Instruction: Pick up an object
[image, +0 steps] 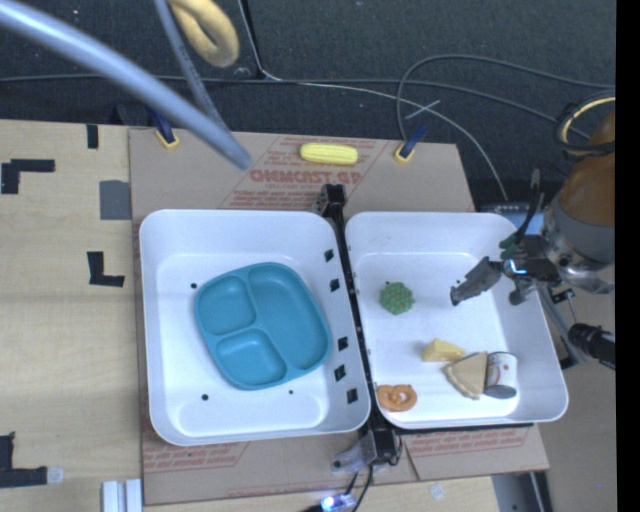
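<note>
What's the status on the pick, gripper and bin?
Gripper over right bin, nothing visibly held. Broccoli just left of it. Cheese wedge, pretzel lie nearer the front. Path unobstructed.

Bench: pale wood-look top with black tape marks at its left part. Lying on it, a brown cardboard sheet with red print, held at its far edge by two yellow clamps. On the cardboard: two shallow white bins touching side by side, left bin and right bin, and a yellow banana-like item near the far edge, apart from both bins.
</note>
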